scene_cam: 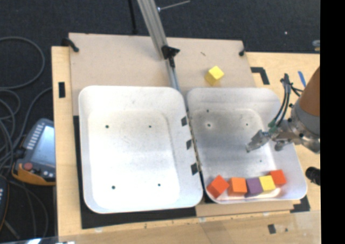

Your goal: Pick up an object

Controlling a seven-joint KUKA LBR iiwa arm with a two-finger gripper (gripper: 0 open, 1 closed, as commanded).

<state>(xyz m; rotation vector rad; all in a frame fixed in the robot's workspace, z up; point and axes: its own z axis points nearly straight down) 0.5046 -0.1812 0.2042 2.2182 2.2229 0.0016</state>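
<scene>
Several small blocks line the right bin's near edge: an orange-red block (218, 185), an orange block (238, 185), a purple block (253, 186), a yellow block (267, 183) and another orange-red block (278, 178). A yellow cube (214, 74) lies on the board behind the bins. My gripper (257, 141) hangs over the right part of the right bin (226, 124), above and behind the row of blocks, with nothing visible between its fingers.
The left bin (135, 146) sits beside the right one. A slanted metal pole (152, 14) rises from the board behind the bins. Cables and a handheld pendant (36, 151) lie off the bench at the left.
</scene>
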